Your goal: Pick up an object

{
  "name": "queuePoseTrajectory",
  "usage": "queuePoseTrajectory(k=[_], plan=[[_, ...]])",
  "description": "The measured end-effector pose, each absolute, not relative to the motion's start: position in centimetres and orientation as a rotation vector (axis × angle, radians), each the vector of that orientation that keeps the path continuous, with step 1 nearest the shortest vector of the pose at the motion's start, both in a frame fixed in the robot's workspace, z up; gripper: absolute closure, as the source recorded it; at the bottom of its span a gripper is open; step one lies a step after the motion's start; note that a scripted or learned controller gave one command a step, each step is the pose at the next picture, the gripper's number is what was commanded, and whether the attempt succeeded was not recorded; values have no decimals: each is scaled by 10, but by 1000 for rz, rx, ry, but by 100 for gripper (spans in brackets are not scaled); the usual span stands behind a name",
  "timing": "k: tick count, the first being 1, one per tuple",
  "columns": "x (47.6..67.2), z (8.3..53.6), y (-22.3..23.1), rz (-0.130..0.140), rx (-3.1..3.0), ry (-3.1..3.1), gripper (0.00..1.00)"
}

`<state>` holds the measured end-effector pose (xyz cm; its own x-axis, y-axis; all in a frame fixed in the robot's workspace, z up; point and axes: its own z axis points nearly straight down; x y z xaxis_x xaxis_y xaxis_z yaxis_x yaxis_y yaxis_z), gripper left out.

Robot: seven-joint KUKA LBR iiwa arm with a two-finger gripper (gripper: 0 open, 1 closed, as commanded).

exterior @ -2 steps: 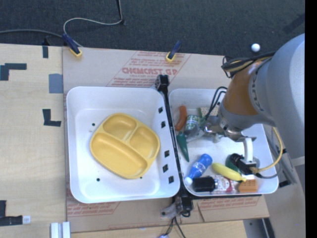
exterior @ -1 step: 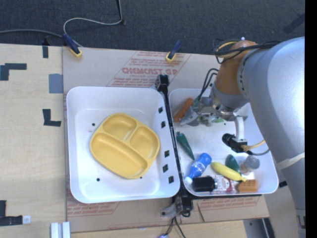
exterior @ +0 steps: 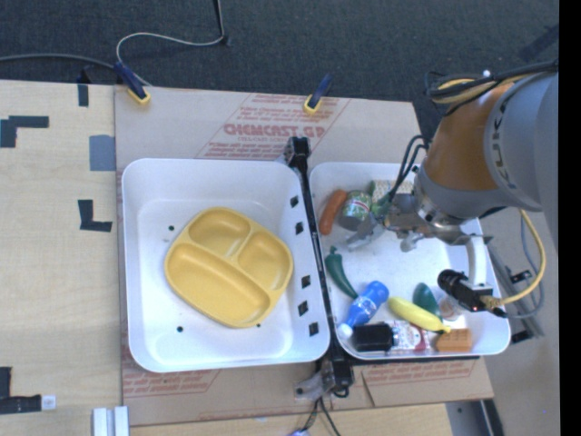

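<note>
Across the bench (exterior: 54, 271) we see two shallow white bins side by side on a sheet of printed cardboard (exterior: 263, 125). Our arm (exterior: 490, 143), grey with an orange band, reaches over the right bin (exterior: 495, 339) from its right edge and covers that bin's far right corner. The left bin (exterior: 141, 271) holds a yellow divided tray (exterior: 229, 266) lying near its middle, tilted against the bin's edges. At the arm's end the gripper (exterior: 386, 214) hangs low over the far half of the right bin; we cannot tell how it is set. A green can (exterior: 356, 209) lies just beside it toward the bin's far left corner, with an orange carrot-shaped piece (exterior: 331, 209) next to the can at the left edge. A green pepper (exterior: 341, 273) lies along the left edge further forward. Near the front edge sit a blue bottle (exterior: 365, 302), a yellow banana (exterior: 416, 314), a black block (exterior: 372, 337) and a small orange piece (exterior: 456, 341).
</note>
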<state>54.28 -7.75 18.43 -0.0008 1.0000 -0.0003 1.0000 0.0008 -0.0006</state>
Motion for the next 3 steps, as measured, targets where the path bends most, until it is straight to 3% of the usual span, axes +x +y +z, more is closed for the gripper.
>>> queuePoseTrajectory(k=[1, 2, 3], plan=[[502, 85, -120, 1, -2222, -2221, 0], [502, 95, -120, 0, -2223, -2222, 100], [502, 95, -120, 0, -2223, -2222, 0]])
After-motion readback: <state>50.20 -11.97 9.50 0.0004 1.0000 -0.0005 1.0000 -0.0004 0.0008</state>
